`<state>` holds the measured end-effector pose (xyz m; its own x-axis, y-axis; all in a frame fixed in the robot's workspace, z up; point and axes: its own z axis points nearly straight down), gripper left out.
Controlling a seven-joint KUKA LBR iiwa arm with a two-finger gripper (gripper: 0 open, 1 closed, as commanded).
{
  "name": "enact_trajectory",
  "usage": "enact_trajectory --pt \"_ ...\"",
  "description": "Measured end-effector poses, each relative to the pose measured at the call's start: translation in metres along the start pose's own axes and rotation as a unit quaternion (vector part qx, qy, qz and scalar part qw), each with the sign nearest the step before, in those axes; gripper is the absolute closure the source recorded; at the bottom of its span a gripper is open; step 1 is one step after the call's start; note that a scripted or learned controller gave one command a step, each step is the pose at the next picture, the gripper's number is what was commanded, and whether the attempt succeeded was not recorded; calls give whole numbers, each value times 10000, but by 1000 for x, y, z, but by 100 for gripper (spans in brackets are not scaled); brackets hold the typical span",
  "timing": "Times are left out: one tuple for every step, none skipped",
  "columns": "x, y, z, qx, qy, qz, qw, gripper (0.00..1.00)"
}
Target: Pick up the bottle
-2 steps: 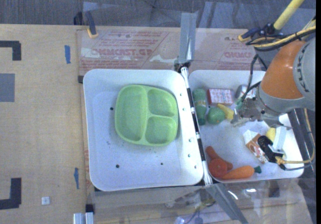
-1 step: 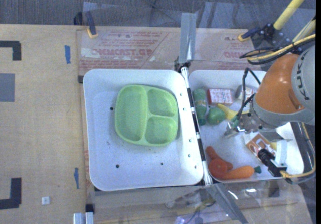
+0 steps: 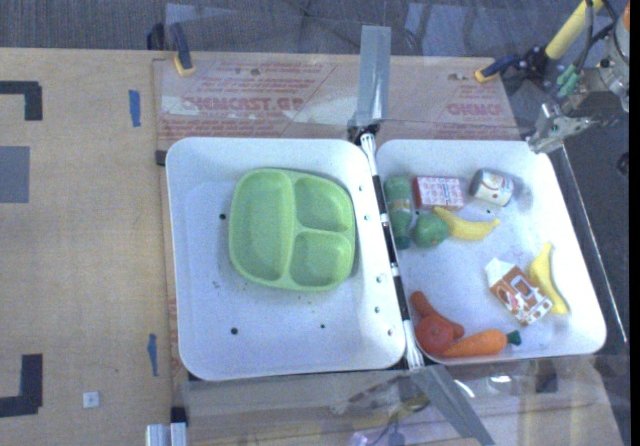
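Observation:
A green bottle (image 3: pixel 400 208) lies in the right bin (image 3: pixel 575 234), against its left wall near the back. A green round fruit (image 3: pixel 431 230) touches it on the right, and a red and white carton (image 3: pixel 438 192) sits just behind that fruit. My gripper (image 3: pixel 548 134) hangs at the bin's back right corner, over the rim and far to the right of the bottle. Nothing shows in it.
The right bin also holds a silver can (image 3: pixel 492 188), two bananas (image 3: pixel 466 225) (image 3: pixel 549 279), an orange and white box (image 3: pixel 520 295), a red pepper (image 3: pixel 434 330) and a carrot (image 3: pixel 479 342). A green divided plate (image 3: pixel 293 229) lies in the left bin (image 3: pixel 200 324).

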<state>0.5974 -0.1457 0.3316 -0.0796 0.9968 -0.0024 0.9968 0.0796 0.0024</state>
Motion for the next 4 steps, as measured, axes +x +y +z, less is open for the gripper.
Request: enact_trajectory --pt "-78 -6 -18 -7 -8 163 9999 100" --pt "-79 40 -19 -9 -10 161 9999 100" --pt "-81 64 -71 -9 -8 249 9997 100" --pt "-83 64 -104 -10 -9 1688 9857 100"
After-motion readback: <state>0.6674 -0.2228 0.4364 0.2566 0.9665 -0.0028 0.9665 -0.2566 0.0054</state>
